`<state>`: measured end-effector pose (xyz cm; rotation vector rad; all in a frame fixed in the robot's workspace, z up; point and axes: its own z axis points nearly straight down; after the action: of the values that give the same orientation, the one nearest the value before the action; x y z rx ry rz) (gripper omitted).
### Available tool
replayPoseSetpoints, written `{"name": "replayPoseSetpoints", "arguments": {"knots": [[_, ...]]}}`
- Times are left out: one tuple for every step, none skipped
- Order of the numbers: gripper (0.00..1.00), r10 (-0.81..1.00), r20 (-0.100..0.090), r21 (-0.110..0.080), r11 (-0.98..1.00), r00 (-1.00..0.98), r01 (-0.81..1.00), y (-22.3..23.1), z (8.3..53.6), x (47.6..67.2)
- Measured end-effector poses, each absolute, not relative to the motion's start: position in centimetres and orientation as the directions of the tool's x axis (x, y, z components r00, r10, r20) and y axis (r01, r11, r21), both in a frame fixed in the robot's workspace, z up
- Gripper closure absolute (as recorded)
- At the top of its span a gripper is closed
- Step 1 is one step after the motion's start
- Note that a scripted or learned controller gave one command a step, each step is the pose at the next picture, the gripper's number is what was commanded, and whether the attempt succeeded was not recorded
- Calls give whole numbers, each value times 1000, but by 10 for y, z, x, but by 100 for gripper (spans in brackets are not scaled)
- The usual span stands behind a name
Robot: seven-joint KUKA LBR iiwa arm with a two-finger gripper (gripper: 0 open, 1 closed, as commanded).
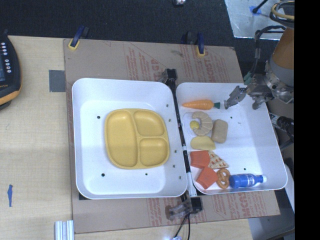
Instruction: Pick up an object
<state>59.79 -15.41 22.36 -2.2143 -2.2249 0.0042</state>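
Yellow plastic marks the left side: a divided tray (137, 138) with three compartments lies flat in the middle of the left white bin (85, 184). This bin touches the right white bin (260, 149) along their shared edge at the centre of the counter (35, 149).

All the small things lie in the right bin, mostly along its left wall. An orange carrot (198, 104) lies nearest the bin's far edge, pointing across. Just nearer, a pale ring-shaped piece (201, 122) sits beside a tan oblong piece (219, 130), with a yellowish potato-like piece (202, 143) touching below. Nearer still, two red blocks (202, 166) sit by a patterned triangular slice (217, 160). A pretzel (223, 176) lies against a blue bottle (246, 180), which rests on its side along the bin's near edge.

At the far right corner of this bin, the hand (246, 98) hangs over the bin floor, just right of the carrot's green tip. Its two fingers stand spread apart, with nothing between them.
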Motion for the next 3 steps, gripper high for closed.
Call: {"name": "replayPoseSetpoints", "arguments": {"knots": [[0,1000,0,-10,4,-4,1000,-164,162,590],[0,1000,0,-1,4,-4,1000,-150,94,588],[100,1000,-3,2,5,-5,1000,-151,106,589]]}}
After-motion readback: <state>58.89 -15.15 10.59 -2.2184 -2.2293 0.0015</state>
